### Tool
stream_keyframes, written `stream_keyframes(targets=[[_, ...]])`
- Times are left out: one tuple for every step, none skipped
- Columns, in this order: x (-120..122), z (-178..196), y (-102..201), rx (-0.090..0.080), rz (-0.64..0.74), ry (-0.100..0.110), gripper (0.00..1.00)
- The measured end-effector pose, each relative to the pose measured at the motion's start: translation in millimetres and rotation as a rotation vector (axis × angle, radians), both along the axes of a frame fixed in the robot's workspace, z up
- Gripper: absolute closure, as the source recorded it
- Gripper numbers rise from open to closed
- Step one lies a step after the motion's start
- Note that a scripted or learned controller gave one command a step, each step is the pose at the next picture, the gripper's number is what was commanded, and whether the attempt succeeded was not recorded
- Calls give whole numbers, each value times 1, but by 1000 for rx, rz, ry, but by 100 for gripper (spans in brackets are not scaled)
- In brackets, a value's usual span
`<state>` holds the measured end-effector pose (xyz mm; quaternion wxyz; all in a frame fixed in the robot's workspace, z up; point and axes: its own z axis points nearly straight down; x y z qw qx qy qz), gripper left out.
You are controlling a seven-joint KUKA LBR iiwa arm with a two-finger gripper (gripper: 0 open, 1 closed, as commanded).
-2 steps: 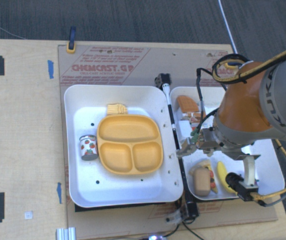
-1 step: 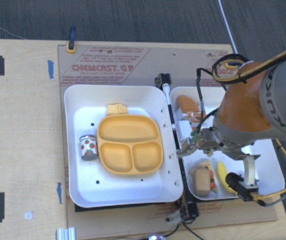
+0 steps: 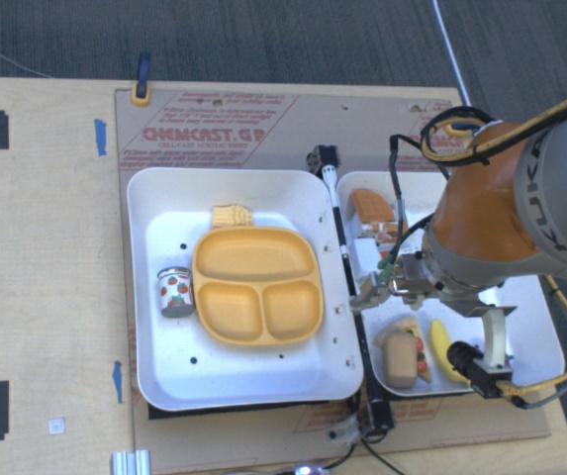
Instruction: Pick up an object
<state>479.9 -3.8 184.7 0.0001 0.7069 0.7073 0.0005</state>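
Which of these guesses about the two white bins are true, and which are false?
1. A yellow divided plate lies in the left bin. True.
2. A banana lies in the left bin. False: it lies in the right bin.
3. A small spotted can sits beside the plate. True.
4. The plate's compartments hold food. False: they are bare.
5. The arm hangs over the right bin. True.

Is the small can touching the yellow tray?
Touching, by the camera view: the can lies against the tray's left rim with no white gap between them.
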Motion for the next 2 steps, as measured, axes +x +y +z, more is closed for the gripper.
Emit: stream_keyframes(targets=[[0, 0, 0, 0, 0, 0, 0], [0, 0, 0, 0, 0, 0, 0]])
